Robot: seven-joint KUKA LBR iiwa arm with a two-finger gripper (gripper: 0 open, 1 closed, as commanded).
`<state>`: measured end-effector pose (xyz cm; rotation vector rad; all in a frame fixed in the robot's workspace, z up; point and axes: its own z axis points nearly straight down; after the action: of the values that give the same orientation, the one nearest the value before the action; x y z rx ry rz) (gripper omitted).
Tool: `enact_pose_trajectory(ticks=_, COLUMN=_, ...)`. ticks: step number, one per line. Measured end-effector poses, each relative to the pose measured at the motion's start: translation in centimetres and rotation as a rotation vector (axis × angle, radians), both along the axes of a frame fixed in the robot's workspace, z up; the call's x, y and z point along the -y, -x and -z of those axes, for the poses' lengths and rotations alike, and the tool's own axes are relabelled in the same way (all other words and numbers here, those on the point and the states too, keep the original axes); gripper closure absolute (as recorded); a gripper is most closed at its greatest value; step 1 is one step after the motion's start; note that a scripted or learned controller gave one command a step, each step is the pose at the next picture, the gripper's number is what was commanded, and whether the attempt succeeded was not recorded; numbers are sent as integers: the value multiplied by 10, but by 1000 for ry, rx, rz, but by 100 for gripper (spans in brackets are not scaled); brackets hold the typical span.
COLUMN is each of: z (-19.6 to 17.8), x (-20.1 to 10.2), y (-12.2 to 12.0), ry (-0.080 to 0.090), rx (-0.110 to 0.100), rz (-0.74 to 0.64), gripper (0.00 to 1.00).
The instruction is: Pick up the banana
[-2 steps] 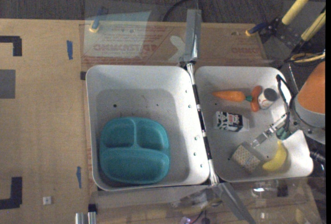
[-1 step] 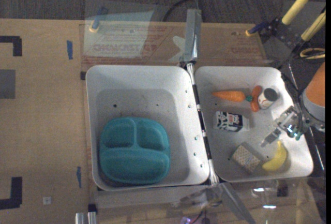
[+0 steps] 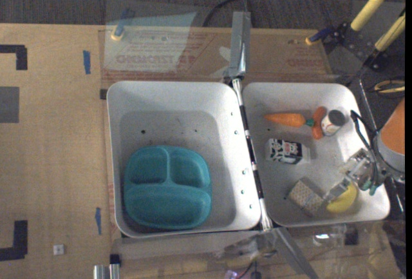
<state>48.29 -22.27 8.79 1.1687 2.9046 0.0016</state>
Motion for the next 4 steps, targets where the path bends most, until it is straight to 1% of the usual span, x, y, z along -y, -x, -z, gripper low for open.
enact_pose_trajectory(ticks=1, z=-12, x=2, y=-3, ry=5, rx=11, rz=3, gripper=100)
enact_pose_trajectory(ticks=2, z=-22, x=3, y=-4, ry=6, rx=17, rz=6, gripper=100)
enact_pose_trajectory(ticks=3, z=-1, x=-19, y=-47, ry=-2, rx=1, rz=417, gripper=100)
enact_pose_trajectory(ticks=4, z=-2, x=-100, y=-80, ry=-4, rx=6, rz=369, gripper=100)
